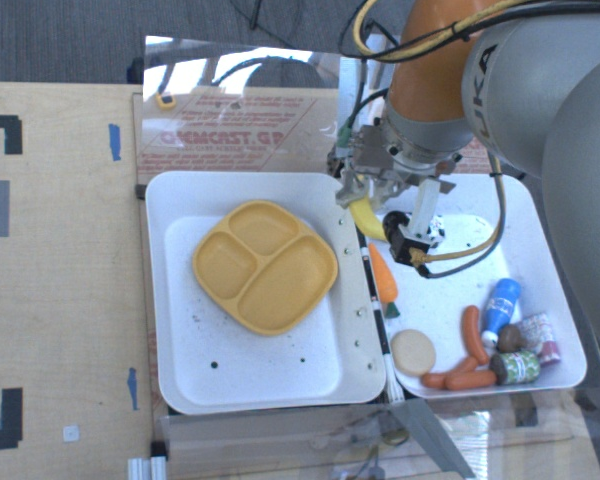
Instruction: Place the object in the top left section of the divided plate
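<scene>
Banana, small yellow curved plastic toy [366, 220], directly beneath gripper [372, 200], jaw state indeterminable; judged light, rigid, slick; grasp mid-body across the curve.

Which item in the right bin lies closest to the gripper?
The yellow banana, right under the gripper; the carrot lies lower, other items farther down.
</scene>
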Motion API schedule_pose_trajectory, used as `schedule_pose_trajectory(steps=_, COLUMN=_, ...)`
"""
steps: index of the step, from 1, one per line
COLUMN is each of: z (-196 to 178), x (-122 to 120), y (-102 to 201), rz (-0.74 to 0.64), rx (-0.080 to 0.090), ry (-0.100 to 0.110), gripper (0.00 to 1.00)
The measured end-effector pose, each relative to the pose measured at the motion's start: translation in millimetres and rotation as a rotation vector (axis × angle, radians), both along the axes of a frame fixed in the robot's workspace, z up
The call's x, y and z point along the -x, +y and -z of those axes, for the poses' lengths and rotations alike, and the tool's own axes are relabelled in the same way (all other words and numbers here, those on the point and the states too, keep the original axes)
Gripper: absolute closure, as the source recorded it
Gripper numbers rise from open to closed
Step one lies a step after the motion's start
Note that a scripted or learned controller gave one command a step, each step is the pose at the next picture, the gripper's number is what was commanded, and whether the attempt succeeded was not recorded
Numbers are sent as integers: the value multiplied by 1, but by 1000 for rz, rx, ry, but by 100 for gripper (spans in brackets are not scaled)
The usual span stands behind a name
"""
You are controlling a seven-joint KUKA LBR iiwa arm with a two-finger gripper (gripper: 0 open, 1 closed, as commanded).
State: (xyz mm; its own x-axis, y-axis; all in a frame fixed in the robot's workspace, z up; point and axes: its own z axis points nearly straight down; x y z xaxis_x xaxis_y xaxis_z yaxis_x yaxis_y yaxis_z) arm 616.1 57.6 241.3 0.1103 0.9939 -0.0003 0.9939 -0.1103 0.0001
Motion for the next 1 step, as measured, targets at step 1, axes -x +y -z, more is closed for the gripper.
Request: schedule_pose_trajectory(steps=1, z=2, x=24, y=84, rz=-235, rx=0, ry=3, gripper=100)
